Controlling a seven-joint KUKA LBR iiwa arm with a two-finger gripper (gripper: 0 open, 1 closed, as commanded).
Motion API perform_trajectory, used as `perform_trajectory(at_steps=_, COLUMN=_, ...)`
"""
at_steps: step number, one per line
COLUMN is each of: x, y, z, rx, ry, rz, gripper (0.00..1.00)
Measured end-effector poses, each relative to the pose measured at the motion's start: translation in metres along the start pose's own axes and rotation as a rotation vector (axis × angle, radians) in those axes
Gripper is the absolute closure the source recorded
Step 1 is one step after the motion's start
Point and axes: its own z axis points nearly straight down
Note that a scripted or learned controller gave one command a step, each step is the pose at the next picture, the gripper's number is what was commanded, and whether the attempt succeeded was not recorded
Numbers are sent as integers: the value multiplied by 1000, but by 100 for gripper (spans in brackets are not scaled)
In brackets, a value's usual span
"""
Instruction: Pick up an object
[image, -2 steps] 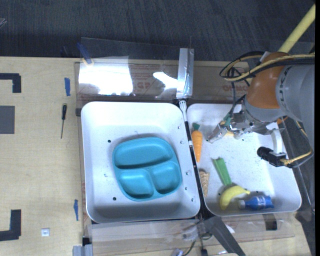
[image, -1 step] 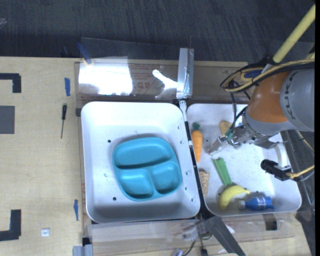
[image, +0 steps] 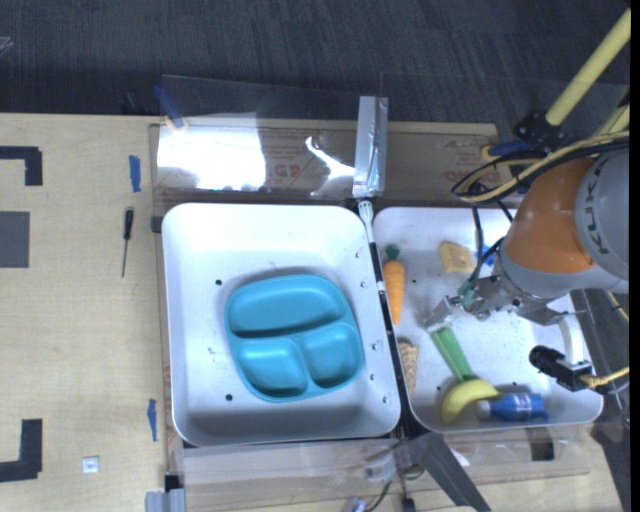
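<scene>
The grey arm with its orange band reached in from the right over the right-hand shallow white bin (image: 420, 405), its jaws (image: 442, 315) hanging just above the top end of a green stick-shaped toy (image: 452, 352); whether they were parted or closed could not be told. An orange toy carrot (image: 394, 288), a yellow toy banana (image: 466, 397), a blue bottle (image: 518, 406) and a pale yellow chunk (image: 457, 258) lay in that bin, while a light-blue divided plastic tray (image: 293, 335) sat in the left white bin (image: 190, 300).

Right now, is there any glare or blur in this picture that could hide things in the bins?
Camera view: strong glare washes out the clear panel behind the left bin. The bins themselves are evenly lit; the blue tray, carrot and banana look sharp. The arm casts only soft shadow, and small items near it look slightly blurred.
</scene>
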Motion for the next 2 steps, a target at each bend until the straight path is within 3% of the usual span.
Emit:
perform_trajectory(at_steps=1, x=23, y=-67, z=-1, rx=-2, ry=0, rz=131, gripper=0)
perform_trajectory(at_steps=2, x=23, y=-65, z=-11, rx=-8, ry=-3, rz=133, gripper=100)
